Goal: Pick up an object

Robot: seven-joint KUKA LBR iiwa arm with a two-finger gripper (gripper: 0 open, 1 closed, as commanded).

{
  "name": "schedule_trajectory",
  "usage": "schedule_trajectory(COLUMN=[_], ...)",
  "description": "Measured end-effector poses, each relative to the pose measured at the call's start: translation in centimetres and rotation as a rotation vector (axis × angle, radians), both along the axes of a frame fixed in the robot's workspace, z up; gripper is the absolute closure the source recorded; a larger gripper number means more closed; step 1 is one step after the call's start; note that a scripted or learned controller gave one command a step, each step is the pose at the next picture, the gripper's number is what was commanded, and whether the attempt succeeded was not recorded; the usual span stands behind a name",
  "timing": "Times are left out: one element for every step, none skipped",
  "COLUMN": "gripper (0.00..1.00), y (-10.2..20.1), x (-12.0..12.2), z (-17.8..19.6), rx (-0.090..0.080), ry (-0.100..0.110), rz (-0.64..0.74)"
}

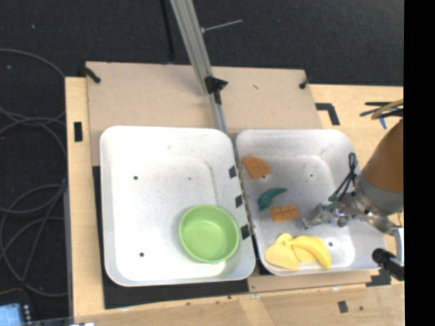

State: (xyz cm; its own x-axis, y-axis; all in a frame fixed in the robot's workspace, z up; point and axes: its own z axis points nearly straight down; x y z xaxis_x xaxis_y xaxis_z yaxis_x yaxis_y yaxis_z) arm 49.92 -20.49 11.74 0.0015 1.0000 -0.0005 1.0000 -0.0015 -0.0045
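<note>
Arm (382, 172) enters from right, wrist over right bin (319, 145). Gripper (319, 216) low inside right bin, fingers small and blurred; opening cannot be told, nothing seen between them. Orange waffle piece (284, 213) just left of gripper. Teal curved object (272, 197) above it. Larger orange piece (256, 167) near bin's upper left. Yellow bananas (299, 252) at bin's front edge, below gripper. Green bowl (209, 233) in left bin (149, 182), front right corner.
</note>
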Motion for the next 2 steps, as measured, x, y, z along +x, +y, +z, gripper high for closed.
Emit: schedule_trajectory(gripper=[0.0, 1.0], y=[-0.2, -0.2], x=[0.0, 0.1], z=[-1.7, -0.5], rx=[-0.002, -0.002], ry=[-0.005, -0.01], rz=[-0.001, -0.007])
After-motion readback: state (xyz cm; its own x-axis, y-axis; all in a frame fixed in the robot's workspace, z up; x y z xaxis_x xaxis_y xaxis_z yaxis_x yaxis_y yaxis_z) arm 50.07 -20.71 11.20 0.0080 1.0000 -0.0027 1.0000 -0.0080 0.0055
